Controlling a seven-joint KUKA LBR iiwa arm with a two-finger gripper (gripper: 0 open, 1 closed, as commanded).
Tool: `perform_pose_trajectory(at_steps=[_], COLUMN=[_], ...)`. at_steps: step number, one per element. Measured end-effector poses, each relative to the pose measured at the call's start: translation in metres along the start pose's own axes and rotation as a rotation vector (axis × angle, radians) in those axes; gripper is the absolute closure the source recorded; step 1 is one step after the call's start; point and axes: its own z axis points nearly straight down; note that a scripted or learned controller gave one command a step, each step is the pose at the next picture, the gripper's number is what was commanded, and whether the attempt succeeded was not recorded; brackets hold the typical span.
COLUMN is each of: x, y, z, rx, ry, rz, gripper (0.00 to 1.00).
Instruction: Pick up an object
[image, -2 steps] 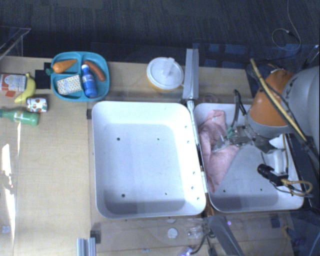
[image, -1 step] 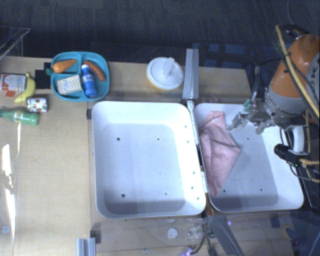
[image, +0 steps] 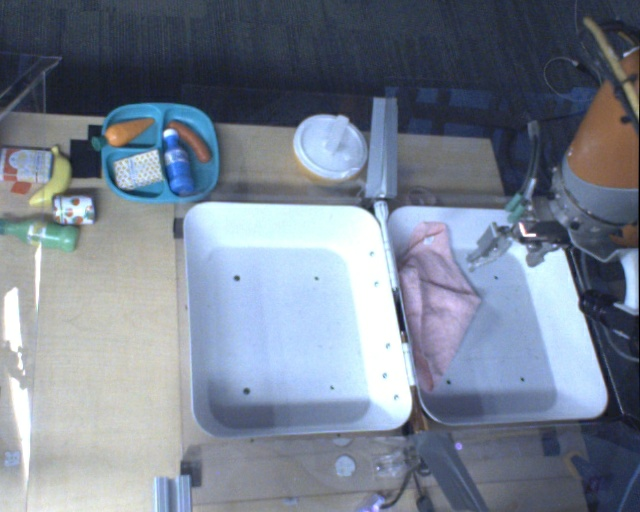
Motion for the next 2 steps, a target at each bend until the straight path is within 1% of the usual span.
perform_pose_trajectory(at_steps=[1,2], x=[-0.027,-0.016], y=[0.052,0.059], z=[0.199,0.201], rx=[-0.007,-0.014], ry=[-0.001,-0.006], rz=[-0.050,-0.195], gripper=[0.00,0.00])
